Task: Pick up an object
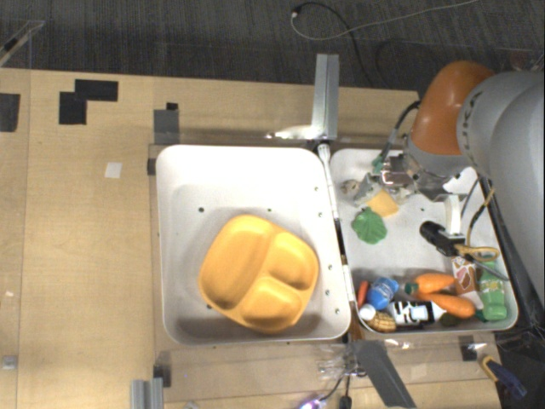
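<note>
My gripper (371, 186) hangs over the far left part of the right bin (341, 173), with the grey arm and its orange band reaching in from the right. Just below the gripper lies a small yellow block (386, 204), touching or nearly touching it. A green leafy toy (370, 227) lies a little nearer, beside the bin's left wall. I see nothing held in the gripper.
Along the right bin's near edge lie a blue item (383, 290), a black-and-white bottle (417, 313), two orange carrots (443, 283) and a green item (494, 301). A big yellow pepper-shaped toy (258, 271) takes up much of the left bin (183, 194).
</note>
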`<state>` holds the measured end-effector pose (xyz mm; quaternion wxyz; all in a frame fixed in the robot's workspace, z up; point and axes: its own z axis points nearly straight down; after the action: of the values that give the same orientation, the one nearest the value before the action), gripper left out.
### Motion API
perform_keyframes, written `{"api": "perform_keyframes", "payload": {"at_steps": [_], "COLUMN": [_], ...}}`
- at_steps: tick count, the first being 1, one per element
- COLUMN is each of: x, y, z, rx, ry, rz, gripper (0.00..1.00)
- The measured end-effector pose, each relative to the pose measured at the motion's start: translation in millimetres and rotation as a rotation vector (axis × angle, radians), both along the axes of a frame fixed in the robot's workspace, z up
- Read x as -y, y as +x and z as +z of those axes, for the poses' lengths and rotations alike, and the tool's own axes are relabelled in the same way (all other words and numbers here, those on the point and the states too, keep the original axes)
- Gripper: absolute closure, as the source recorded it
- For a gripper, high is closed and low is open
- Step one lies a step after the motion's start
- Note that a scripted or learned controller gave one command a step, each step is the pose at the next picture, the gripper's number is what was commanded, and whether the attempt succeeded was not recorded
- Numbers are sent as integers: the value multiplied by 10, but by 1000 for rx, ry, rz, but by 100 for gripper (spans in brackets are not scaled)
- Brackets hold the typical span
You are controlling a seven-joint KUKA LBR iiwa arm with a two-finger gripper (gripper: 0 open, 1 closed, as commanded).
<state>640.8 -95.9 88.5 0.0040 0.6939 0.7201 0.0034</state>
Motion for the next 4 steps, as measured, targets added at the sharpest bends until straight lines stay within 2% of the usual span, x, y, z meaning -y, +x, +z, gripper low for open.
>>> {"api": "perform_keyframes", "payload": {"at_steps": [1, 2, 3, 4], "x": [-24, -24, 176, 12], "y": [37, 37, -561, -466], "z": [149, 148, 51, 52], "rx": [11, 10, 10, 12], "ry": [2, 2, 0, -2], "rz": [1, 1, -13, -31], "gripper": [100, 0, 0, 0]}}
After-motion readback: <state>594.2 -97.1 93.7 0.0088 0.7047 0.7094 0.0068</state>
